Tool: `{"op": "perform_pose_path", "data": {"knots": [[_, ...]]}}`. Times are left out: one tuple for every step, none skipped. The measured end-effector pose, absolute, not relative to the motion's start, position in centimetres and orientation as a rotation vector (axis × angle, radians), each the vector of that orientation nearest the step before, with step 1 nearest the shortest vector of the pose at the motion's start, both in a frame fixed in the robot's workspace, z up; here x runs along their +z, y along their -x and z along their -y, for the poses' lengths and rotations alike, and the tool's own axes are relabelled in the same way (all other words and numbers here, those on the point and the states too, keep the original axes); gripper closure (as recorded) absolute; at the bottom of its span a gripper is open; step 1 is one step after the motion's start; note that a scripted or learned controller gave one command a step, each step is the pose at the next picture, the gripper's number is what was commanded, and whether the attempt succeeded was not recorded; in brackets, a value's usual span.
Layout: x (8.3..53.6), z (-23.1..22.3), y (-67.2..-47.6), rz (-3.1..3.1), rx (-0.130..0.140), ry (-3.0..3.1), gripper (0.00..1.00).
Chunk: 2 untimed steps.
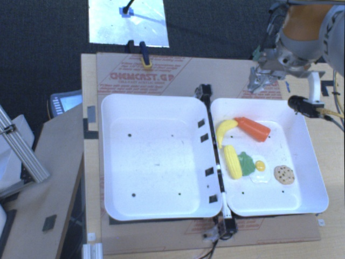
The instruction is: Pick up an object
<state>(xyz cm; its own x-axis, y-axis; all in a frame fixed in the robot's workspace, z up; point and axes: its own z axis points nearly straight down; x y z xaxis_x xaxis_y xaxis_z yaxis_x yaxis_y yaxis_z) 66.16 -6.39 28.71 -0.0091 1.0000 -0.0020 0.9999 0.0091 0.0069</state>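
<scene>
Gripper (262, 82) above the right bin's (307, 161) far rim; you cannot tell its finger state.
Your cardboard underlay (161, 72) reads "CHEMCAST GP" in red. In the right bin, the carrot (252, 128) lies lengthwise left-right, tilted slightly, beside the banana (225, 130), corn (232, 162), cookie (283, 174).

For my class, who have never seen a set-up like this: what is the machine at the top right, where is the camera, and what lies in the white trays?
One camera looks down at a slant on a bench. The grey-and-orange robot arm reaches in from the right; its pincer hangs above the right bin's far edge, with nothing visibly in it. That bin holds toy food: a banana, a carrot, a corn cob, green broccoli, a fried egg and a cookie. The left bin sits alongside.
</scene>
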Motion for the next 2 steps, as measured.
{"op": "perform_pose_path", "data": {"knots": [[35.7, -1.2, -63.9, -2.232, 0.015, -2.205, 1.00], [37.2, -8.5, -62.5, -2.235, 0.008, -2.208, 1.00]]}}
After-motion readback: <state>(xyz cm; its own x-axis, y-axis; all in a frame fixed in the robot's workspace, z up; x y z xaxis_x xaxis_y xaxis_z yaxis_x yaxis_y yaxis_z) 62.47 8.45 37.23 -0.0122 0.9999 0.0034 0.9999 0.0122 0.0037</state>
